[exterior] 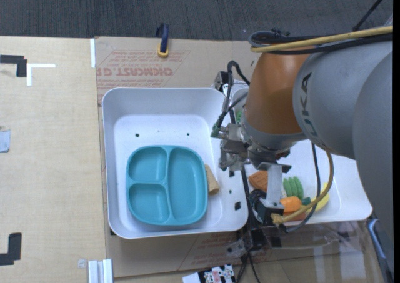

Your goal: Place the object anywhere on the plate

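Observation:
A teal plate (167, 185) with three compartments lies in the left white bin (114, 144), and nothing lies on it. A small tan wedge-shaped piece (213, 182) rests on the bin floor against the plate's right edge. My gripper (230, 160) hangs over the wall between the two bins, just above and right of the tan piece. The wrist and cables hide its tips. I see nothing held in it.
The arm's big grey and orange body covers most of the right bin (350, 178). Below it lie an orange piece (258, 180), a green toy (292, 186), a carrot (289, 203) and a yellow banana (320, 200). A blue clamp (162, 38) sits on the cardboard at the back.

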